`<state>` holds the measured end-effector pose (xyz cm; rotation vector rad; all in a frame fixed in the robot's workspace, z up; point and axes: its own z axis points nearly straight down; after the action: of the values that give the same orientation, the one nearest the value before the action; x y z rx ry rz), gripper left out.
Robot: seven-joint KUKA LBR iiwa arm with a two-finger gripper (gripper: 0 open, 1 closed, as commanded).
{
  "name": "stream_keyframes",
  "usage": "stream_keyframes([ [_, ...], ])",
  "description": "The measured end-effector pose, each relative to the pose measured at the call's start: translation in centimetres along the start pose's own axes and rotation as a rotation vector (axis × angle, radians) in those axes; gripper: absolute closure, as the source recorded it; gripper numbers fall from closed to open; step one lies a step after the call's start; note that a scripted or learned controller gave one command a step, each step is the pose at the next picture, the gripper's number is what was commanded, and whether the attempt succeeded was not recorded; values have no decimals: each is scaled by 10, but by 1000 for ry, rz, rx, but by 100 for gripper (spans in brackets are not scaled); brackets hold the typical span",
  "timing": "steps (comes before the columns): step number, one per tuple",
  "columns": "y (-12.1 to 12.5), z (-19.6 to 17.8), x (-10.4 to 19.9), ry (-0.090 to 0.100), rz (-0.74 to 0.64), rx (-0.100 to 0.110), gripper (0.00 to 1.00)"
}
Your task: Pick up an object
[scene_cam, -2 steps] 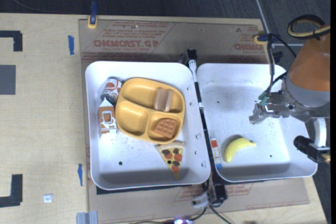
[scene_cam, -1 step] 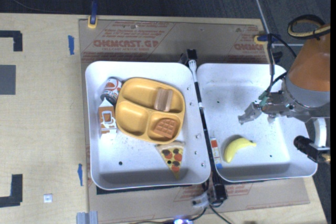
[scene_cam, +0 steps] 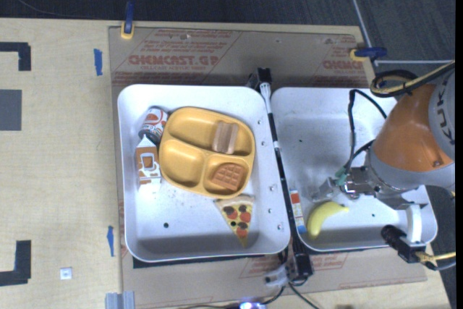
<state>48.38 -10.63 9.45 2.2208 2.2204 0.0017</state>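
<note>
Yellow banana [scene_cam: 323, 216] lies in right bin [scene_cam: 318, 112], just below-left of gripper [scene_cam: 340, 184], not between its fingers. Finger state: cannot tell. Divided yellow tray [scene_cam: 188, 155] sits well left, in other bin.

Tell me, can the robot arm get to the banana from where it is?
Probably yes. The banana lies in the right bin, with open bin floor around it, and the gripper hangs just above and beside it. Only the bin's near wall crowds it a little.
</note>
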Motion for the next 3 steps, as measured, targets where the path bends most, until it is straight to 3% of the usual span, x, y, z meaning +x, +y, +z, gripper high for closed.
stream_keyframes([
  [1, 1, -10, 0, -1, 0, -3, 100],
  [2, -4, -90, 54, 0, -2, 0, 100],
  [3, 53, -90, 102, 0, -2, 0, 100],
])
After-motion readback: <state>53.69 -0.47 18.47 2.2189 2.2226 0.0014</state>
